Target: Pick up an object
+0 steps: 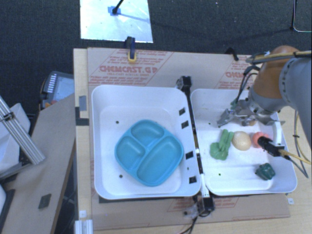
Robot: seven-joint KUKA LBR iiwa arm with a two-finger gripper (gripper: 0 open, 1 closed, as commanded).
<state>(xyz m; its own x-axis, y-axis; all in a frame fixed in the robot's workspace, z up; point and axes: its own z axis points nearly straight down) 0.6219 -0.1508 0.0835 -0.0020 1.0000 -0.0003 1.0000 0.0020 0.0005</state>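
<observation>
Well, the tool (234,117) hovered spread, holding nothing; just below it lay the green toy (222,145) and cream ball (241,140), still ungrasped.

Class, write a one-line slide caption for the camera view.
Grey arm's tool hovers over the right white bin of toys; a blue divided plastic plate lies in the left white bin.

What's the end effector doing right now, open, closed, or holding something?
End effector: whether open or closed cannot be told; it sits above the right bin, just above the green toy, with nothing visibly held.
</observation>
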